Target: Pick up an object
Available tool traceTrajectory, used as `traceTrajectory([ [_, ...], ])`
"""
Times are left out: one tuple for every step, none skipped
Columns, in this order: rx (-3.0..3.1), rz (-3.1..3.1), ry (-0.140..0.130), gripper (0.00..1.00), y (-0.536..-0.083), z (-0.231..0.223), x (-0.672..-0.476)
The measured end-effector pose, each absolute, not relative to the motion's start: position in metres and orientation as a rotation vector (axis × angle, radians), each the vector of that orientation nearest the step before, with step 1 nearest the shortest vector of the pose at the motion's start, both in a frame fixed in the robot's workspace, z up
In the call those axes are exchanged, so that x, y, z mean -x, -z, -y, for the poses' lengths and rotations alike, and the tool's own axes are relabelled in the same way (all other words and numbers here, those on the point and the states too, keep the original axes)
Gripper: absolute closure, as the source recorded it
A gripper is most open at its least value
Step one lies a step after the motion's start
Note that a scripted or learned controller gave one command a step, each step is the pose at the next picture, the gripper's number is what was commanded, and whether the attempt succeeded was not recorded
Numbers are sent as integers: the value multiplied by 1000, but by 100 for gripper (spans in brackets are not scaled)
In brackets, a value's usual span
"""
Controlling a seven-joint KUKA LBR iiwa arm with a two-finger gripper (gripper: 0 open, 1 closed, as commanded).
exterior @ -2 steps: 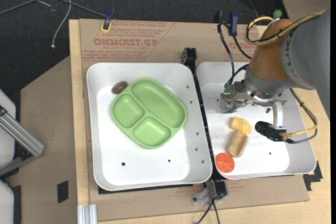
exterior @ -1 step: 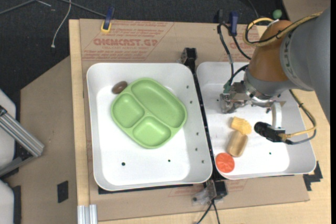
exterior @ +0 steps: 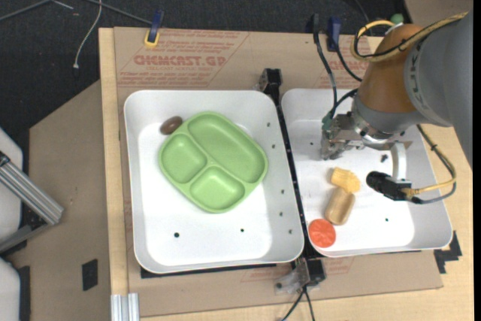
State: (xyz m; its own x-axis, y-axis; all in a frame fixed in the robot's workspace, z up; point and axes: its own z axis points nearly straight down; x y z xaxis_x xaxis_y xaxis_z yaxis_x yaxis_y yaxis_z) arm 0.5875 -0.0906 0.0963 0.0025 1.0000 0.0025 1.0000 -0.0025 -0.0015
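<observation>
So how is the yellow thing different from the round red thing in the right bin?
The yellow piece is chunky and angular; the red disc is round and flat. The yellow piece lies mid-bin, nearer the gripper; the red disc lies at the bin's front left corner. Both are small and lie by the tan cylinder.

The arm [exterior: 443,71] is a thick grey cylinder with an orange band [exterior: 387,79]. A yellow cable [exterior: 432,188] loops below that band. The metal gripper [exterior: 342,140] looks dark, though blurred.

The left bin [exterior: 143,184] holds a tray [exterior: 213,160] with a nut [exterior: 172,125] behind-left. The right bin [exterior: 421,233] holds a wedge [exterior: 346,179], cork [exterior: 340,207] and disc [exterior: 323,234].
</observation>
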Motion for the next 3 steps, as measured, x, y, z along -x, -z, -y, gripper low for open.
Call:
traceTrajectory([
  [2224,2225,6,100,-142,92,-594],
  [2225,2226,6,100,-197,101,-601],
  [2224,2226,6,100,-245,102,-602],
])
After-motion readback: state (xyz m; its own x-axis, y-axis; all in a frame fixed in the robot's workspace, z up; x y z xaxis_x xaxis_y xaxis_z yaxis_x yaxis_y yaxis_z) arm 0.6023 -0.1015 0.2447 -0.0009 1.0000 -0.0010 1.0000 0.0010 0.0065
